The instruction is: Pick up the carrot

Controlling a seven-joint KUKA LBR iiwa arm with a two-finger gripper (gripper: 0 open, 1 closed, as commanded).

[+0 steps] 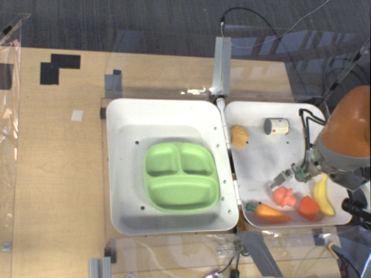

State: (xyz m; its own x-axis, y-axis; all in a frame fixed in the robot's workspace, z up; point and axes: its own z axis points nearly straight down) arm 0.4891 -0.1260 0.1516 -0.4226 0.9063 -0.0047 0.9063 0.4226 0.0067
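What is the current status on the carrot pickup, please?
Pincer hovering above pink toy. Carrot lying at right bin's front edge, ungrasped.

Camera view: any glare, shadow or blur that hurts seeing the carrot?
Camera view: carrot reads sharp and evenly lit at the right bin front edge; soft shadow around the green tray in the left bin; glare streaks on the clear panels at top right; hand small and slightly soft.

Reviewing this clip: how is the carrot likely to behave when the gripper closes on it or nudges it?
The carrot looks like smooth moulded plastic, so probably stiff, light and somewhat slippery. Its rounded, tapered body lies flat, so a nudge may roll or pivot it. It lies along the right bin's near wall, which may crowd the gripper.
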